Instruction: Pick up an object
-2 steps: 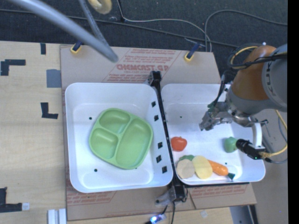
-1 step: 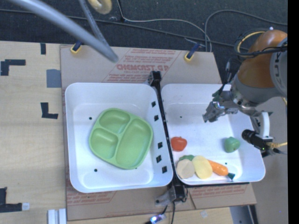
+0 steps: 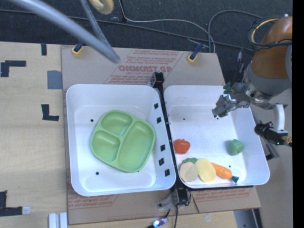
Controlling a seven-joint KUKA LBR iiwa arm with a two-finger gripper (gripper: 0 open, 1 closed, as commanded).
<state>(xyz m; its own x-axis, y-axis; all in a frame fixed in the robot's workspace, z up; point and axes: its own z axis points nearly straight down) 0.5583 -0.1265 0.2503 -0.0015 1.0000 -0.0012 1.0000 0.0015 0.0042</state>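
two shallow white bins sit side by side on a sheet of printed cardboard (image 3: pixel 142 65) that covers the wooden tabletop (image 3: pixel 23 141). the left bin (image 3: pixel 78 127) holds a light green divided plate (image 3: pixel 123 140), lying flat and turned at an angle, with three compartments.

the right bin (image 3: pixel 199 101) holds the small toy foods, all gathered in its near half. a red tomato-like piece (image 3: pixel 181 146) lies close to the divider between the bins. a green piece (image 3: pixel 235 147), perhaps a pepper, sits near the bin's right wall, well apart from the tomato. along the front wall lie three things in a row: a pale beige round piece (image 3: pixel 188 172) with a bit of green at its top, a yellow potato-shaped piece (image 3: pixel 206 170) touching it, and an orange carrot (image 3: pixel 221 170) with a green tip pointing toward the front right corner.

the grey arm with its orange band (image 3: pixel 275 37) reaches in from the right. its pincer (image 3: pixel 221 109) hangs over the far right part of the right bin, above bare white floor and well apart from every toy. nothing is seen between its tips, and whether they are spread or pressed together cannot be told from this slant.
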